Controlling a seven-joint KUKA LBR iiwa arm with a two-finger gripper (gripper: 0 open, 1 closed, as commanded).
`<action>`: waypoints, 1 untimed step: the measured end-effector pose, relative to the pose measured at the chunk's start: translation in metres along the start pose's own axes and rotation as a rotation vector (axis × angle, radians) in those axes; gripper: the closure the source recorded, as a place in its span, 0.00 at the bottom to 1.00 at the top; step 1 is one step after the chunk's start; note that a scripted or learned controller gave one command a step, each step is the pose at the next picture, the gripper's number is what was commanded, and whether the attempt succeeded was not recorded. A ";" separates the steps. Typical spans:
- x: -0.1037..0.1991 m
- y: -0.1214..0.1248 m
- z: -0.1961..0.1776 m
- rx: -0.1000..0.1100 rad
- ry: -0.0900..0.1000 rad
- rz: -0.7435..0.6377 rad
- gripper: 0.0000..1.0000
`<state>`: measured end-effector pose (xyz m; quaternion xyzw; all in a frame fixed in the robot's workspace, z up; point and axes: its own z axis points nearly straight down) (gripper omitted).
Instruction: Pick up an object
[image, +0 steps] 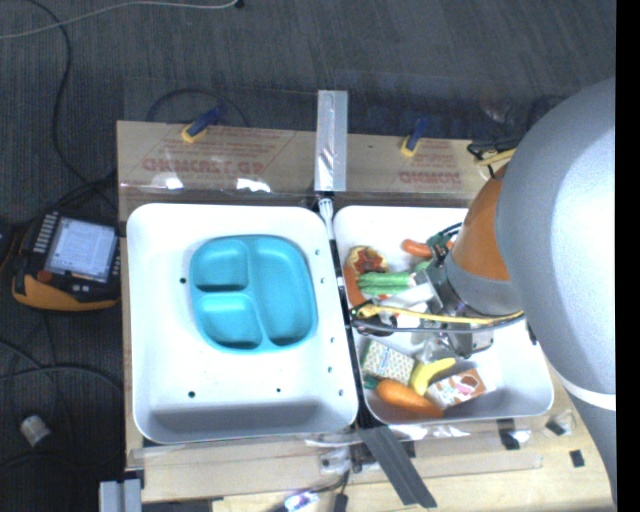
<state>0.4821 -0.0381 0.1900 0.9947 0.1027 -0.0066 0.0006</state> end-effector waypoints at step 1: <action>0.004 -0.019 -0.152 -0.002 0.010 0.000 1.00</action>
